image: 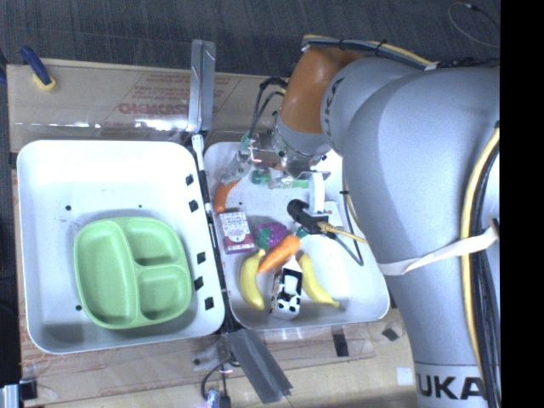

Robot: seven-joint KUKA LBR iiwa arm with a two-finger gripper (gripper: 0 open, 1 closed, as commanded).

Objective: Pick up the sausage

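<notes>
Camera view, arm: the grey arm (pixel 399 143) is seen reaching in from the right, with its orange band (pixel 308 83) over the far end of the right bin (pixel 361 308).
Camera view, gripper: the gripper (pixel 287 175) is placed low over the far part of the right bin, amid cables and small fittings. Whether it is closed or released cannot be told from this angle, and nothing is seen held in it.
Camera view, sausage: the short orange-brown curved piece (pixel 223 196) is taken to be the sausage. It lies against the left wall of the right bin, near the gripper and to its left, apart from it.
Camera view, neighbours: a dark red packet (pixel 234 230) lies just in front of the sausage. Further forward a purple piece (pixel 272 232), a carrot (pixel 280 252), two bananas (pixel 250 280) and a black-and-white toy (pixel 289 294) are crowded together.
Camera view, left bin: a green divided plate (pixel 132 270) is held in the left bin (pixel 42 164).
Risk, wall: the sausage is tucked against the bin wall, so the wall could be struck or the sausage missed on descent.
Risk, wrong item: the carrot is similar in colour and could be taken instead.
Risk, slip: a rounded, curved body could be squeezed out sideways if it is gripped off centre.
</notes>
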